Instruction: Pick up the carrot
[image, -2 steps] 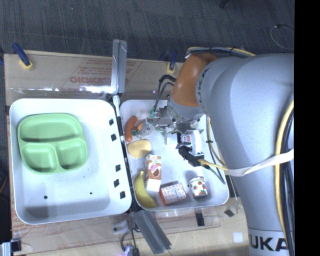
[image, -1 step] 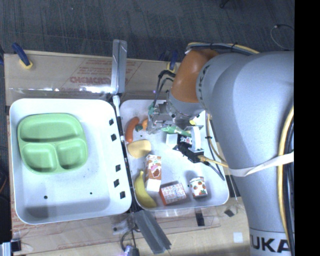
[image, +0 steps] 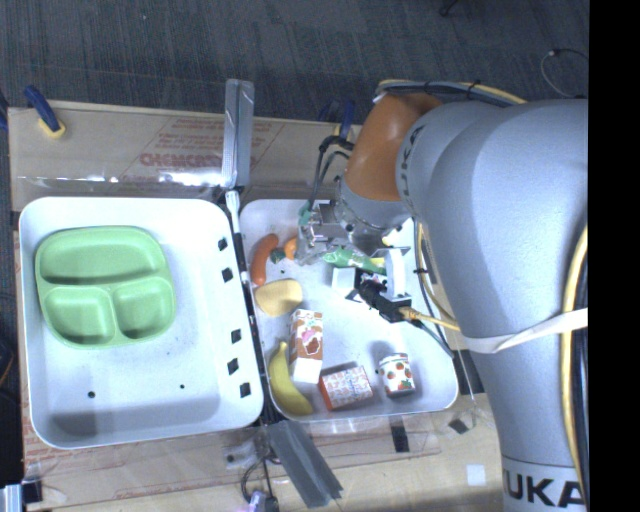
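The carrot (image: 262, 258), a long orange-red piece, lies near the left wall in the upper left of the right bin (image: 440, 375). My gripper (image: 312, 236) hangs low just to its right, near the bin's back wall, under the orange-banded wrist. A small orange bit (image: 291, 247) with a dark green scrap sits between the gripper's tip and the carrot; I cannot tell what it is. The carrot rests on the bin floor, apart from the gripper.
Below the carrot lie a pale yellow rounded item (image: 278, 295), a small carton (image: 307, 345), a banana (image: 285, 385), a red box (image: 345, 385) and a small can (image: 396, 373). A green item (image: 362, 261) lies under the wrist. The left bin (image: 130, 400) holds a green divided tray (image: 105, 283).
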